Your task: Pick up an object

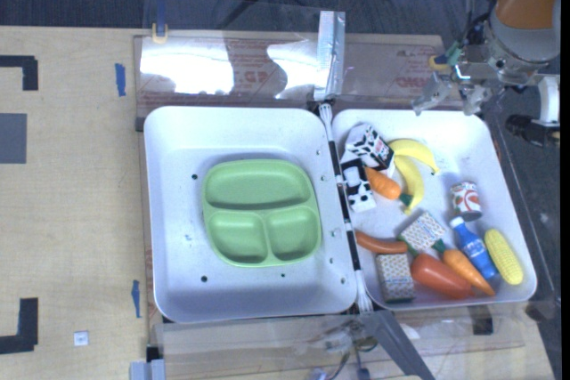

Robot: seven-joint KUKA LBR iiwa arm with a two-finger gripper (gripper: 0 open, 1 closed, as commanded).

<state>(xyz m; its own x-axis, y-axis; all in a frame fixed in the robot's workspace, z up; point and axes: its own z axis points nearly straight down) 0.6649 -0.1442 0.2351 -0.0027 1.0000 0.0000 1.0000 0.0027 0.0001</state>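
My gripper (pixel 451 101) hangs over the far rim of the right bin (pixel 488 136), its fingers apart with nothing between them. Below it in that bin lie a yellow banana (pixel 415 161), a black-and-white cow toy (pixel 362 166), a small carrot (pixel 385 184) and a small can (pixel 465 198). Nearer the front are a blue bottle (pixel 472 247), a yellow corn cob (pixel 504 256), a red pepper (pixel 434 275), a patterned box (pixel 423 231) and a speckled block (pixel 394 277).
The left bin (pixel 178 147) holds a green divided plate (pixel 261 211). A raised divider (pixel 336 182) separates the two bins. A clear panel with a taped upright (pixel 328 58) stands behind them. Wooden bench lies at the left.
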